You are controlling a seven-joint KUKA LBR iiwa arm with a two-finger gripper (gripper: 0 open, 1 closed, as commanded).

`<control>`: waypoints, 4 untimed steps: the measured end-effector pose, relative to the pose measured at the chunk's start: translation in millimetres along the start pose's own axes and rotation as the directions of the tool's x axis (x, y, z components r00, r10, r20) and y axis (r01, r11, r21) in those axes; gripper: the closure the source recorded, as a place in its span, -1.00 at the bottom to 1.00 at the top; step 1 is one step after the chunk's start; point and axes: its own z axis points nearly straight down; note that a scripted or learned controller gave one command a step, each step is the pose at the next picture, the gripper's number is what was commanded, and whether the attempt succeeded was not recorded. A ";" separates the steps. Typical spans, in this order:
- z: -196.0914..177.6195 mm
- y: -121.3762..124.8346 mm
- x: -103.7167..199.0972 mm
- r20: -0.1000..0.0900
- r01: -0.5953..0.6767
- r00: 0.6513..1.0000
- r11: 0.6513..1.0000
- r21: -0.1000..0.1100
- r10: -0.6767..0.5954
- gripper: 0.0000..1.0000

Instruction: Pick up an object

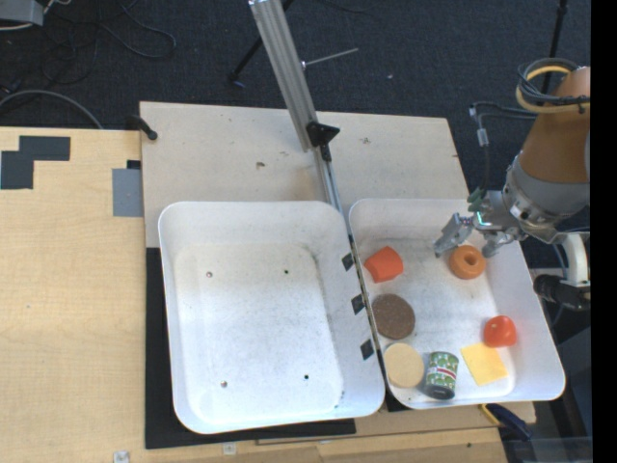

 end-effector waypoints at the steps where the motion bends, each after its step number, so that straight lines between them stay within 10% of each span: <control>1: -2.5 0.9 -0.2 0.001 0.000 1.000 1.000 -0.004 0.000 -1.00; 3: 115.5 -5.1 -0.3 0.000 -0.003 1.000 1.000 0.001 0.003 -1.00; 4: 102.4 -4.5 -1.7 0.001 -0.007 1.000 1.000 -0.002 0.007 1.00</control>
